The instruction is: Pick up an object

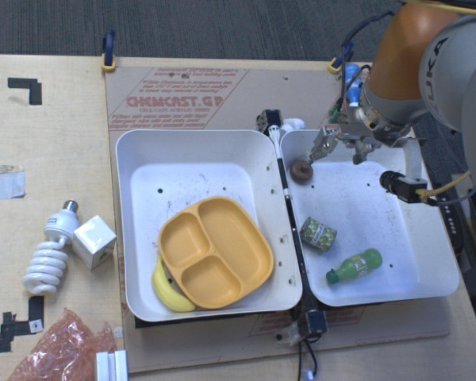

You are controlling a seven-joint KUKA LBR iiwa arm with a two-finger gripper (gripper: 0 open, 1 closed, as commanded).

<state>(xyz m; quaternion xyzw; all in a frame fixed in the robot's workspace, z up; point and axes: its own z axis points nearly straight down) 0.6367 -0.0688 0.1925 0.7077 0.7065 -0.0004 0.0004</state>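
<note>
Claw (343, 144), fingers spread and empty, hovers at the right bin's (428, 286) far edge; approach step, needing descent onto the brown disc (301, 171).

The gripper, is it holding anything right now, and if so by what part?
Nothing is held. The gripper hangs open over the far end of the right bin, nothing between its fingers; the small brown disc lies beside it on the bin floor.

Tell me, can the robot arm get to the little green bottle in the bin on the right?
Probably yes. The gripper hangs over the far end of the right bin, and the green bottle lies on its side near the front with bare floor around it. The small can sits apart, so nothing covers the bottle.
</note>
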